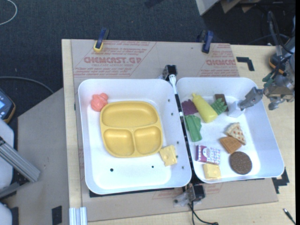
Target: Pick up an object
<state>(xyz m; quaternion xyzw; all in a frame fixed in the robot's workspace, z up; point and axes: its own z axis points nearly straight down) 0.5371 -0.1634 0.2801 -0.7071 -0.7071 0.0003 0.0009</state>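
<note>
bench [117,62]: brown board with red print, carries both bins, two clamps on its far edge
left bin [89,172]: white, shallow, holds the yellow tray, touches the right bin along the middle seam
right bin [267,139]: white, right of the yellow tray, holds most of the small items
yellow tray [131,128]: three compartments, sits mid left bin, landmark for the rest
arm [281,86]: grey, comes in far right of the tray, over the right bin's far right rim
gripper [243,103]: low over the far part of the right bin, just right of the green piece; fingers' state: cannot tell, nothing seen held
yellow bottle [204,108]: right of the tray, lying slanted, far side of right bin
green vegetable [193,128]: right of the tray, just past the seam
brown cookie [240,162]: far right of the tray, near side
pink toy [99,101]: touching the tray's far left corner
white packet [207,154]: right of the tray, near side
waffle slice [236,133]: right of the tray, beyond the cookie
cheese wedge [168,155]: at the tray's near right corner, in left bin
purple piece [188,107]: right of the tray, beside the bottle
green piece [219,106]: right of the bottle
</note>
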